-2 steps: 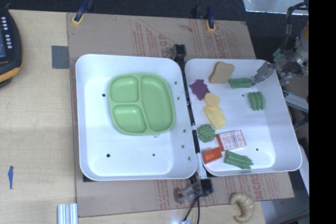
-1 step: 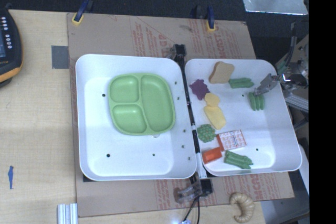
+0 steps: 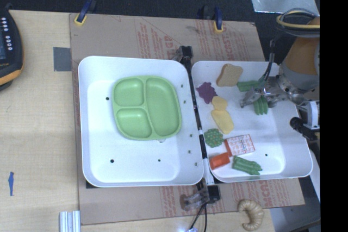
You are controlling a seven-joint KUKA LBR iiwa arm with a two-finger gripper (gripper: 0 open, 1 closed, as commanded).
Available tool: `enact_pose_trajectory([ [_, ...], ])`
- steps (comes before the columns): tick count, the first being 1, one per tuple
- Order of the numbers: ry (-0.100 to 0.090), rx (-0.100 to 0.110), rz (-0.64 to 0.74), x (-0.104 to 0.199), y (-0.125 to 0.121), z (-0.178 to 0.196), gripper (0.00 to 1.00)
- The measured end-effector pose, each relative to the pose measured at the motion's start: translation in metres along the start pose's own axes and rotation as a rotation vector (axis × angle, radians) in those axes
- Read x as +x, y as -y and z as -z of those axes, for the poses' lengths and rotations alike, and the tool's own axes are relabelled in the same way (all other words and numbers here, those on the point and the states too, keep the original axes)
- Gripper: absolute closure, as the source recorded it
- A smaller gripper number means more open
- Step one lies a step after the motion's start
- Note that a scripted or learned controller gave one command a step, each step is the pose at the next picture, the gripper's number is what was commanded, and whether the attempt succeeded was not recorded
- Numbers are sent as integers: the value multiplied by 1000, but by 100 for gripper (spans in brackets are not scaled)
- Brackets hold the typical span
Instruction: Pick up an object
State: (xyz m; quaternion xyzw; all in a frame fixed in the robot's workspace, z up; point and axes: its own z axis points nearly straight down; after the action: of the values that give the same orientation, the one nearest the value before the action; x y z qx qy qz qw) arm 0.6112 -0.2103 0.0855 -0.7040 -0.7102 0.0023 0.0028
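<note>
My gripper is low in the right bin, near its far right part, with the grey arm reaching in from the right. It stands open over a green toy vegetable, whose end sticks out below the metal fingers. A second green piece lies just to the gripper's left. I cannot see anything lifted off the bin floor.
The right bin also holds a bread slice, purple grapes, two yellow pieces, broccoli, a red-and-white packet, an orange piece and green beans. A green divided plate lies in the left bin. A croissant lies outside.
</note>
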Motion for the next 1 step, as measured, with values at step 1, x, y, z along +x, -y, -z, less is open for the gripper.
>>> enact_pose_trajectory([
  [1,2,-3,0,-2,0,17,100],
])
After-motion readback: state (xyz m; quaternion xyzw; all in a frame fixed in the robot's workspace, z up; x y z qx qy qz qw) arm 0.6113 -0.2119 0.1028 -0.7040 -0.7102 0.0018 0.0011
